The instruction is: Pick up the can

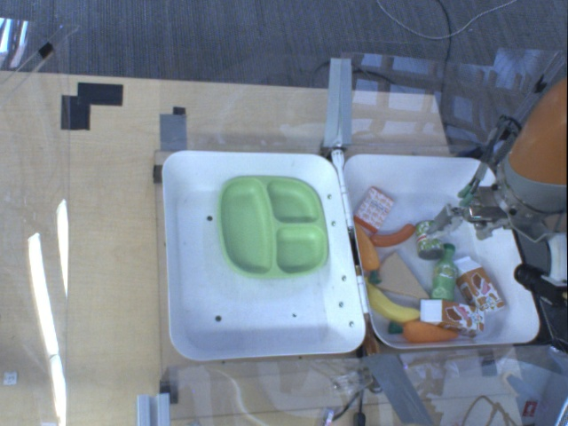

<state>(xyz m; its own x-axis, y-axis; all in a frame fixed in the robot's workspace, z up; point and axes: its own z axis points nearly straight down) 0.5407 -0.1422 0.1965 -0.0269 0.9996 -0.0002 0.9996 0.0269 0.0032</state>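
On the wooden table [106, 264], the can [429, 239] is lying in the right bin [524, 331] among a bottle [443, 273] and a carrot [391, 235], and the tool [441, 223], its spread impossible to tell, should be descending squarely over the can alone.

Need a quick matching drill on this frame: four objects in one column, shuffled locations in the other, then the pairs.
1. green divided plate
2. banana
3. green bottle
4. can

A. at the gripper's tip
B. left bin
C. right bin, just below the can
D. right bin, near its front-left corner

Pairs: 1-B, 2-D, 3-C, 4-A
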